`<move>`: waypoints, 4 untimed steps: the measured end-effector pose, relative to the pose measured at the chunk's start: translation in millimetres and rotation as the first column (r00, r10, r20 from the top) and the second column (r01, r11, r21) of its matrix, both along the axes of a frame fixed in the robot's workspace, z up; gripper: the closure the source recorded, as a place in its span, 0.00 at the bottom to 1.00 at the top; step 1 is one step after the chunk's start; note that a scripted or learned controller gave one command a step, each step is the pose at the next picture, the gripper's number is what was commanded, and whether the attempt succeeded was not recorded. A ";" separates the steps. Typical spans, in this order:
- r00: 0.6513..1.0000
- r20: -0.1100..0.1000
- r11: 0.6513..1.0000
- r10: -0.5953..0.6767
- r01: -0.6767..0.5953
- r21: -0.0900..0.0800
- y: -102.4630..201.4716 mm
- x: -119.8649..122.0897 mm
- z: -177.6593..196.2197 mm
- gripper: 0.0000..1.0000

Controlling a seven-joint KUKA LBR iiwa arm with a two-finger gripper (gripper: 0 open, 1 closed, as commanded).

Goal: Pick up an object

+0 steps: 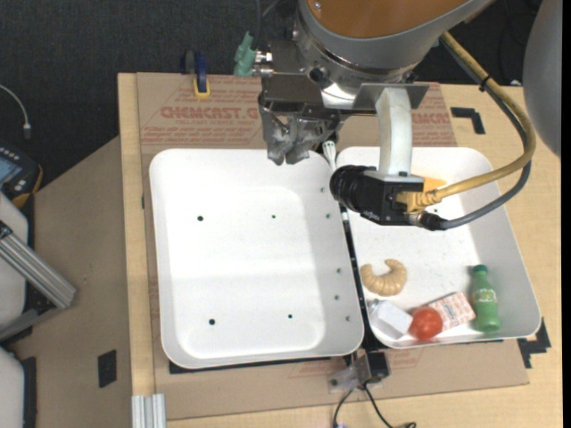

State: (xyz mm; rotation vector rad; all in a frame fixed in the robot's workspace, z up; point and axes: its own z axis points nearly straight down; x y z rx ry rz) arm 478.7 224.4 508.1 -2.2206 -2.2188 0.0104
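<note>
My gripper hangs over the far edge of the left bin, near the wall between the two bins. In the right bin lie a tan croissant, a green bottle, a red ball-like object, a white and red packet and a small white object. They sit at the bin's near end, well apart from the gripper. A yellow object shows at the far end of the right bin, partly hidden by a black unit on the arm.
The black unit and a yellow hose hang from the arm over the right bin's far half. The bins rest on a cardboard sheet. A blue and yellow clamp stands at its far left edge.
</note>
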 end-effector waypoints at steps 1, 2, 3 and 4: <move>1.000 -0.010 1.000 -0.001 0.001 -0.005 -0.5 -1.4 -150.9 1.00; 1.000 -0.006 1.000 -0.001 0.000 -0.002 -0.5 -1.2 -232.7 1.00; 1.000 0.010 1.000 -0.001 0.001 0.004 -21.8 1.0 -199.4 1.00; 1.000 0.001 1.000 -0.008 0.008 0.000 -103.5 0.5 -211.8 1.00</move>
